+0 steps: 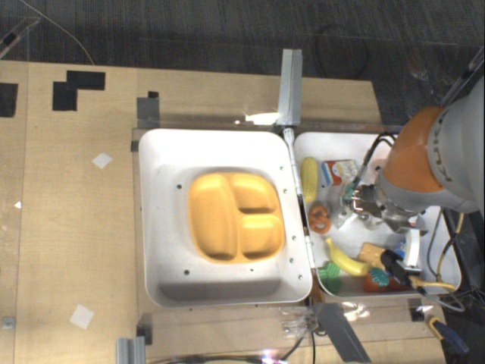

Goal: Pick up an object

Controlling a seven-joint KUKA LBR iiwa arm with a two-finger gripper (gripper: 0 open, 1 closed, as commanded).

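The right bin [373, 139] holds several toy foods. A yellow corn cob [309, 179] lies along its left wall, with a small printed carton [338, 172] beside it. Below them sit an orange-brown pretzel [319, 218], a banana [346, 262], a green piece [331, 280], a tan block [372, 253] and a red piece [377, 282]. My gripper [355, 203] hangs low in the middle of this bin, just right of the pretzel and below the carton. The grey arm with its orange band [409, 161] covers the bin's right part.
In the left bin [163, 165] a yellow divided tray [235, 216] lies in the middle. A metal post [290, 89] stands behind the wall between the two bins. Cables [443, 271] run past the right bin's right edge.
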